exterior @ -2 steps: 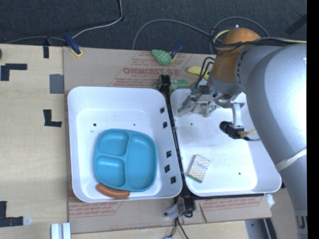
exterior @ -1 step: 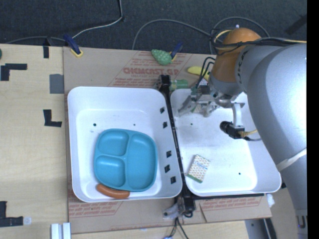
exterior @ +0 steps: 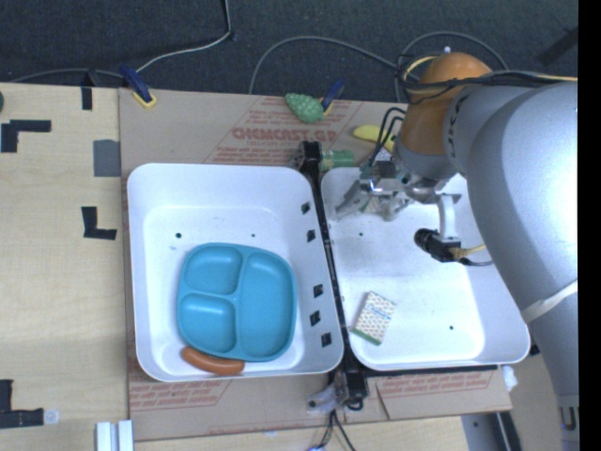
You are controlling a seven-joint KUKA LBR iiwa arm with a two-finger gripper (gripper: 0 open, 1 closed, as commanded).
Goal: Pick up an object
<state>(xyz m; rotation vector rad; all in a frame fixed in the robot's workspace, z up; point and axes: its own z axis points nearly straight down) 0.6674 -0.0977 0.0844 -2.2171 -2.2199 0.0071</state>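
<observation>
A robotics lab: taped bench (exterior: 56, 252), clamped cardboard (exterior: 207, 130) (loose cables (exterior: 225, 17)).

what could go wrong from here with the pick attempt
The gripper sits at the far end of the right bin, well away from the small patterned box near the front, so a close here likely grabs nothing. It is also close to the divider between the bins, so it might knock the bin wall.

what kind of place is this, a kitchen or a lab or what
Most likely a robotics lab bench, not a kitchen: a grey arm reaches over two white bins set on cardboard, loose cables trail behind, and the blue tray looks like a toy.
</observation>
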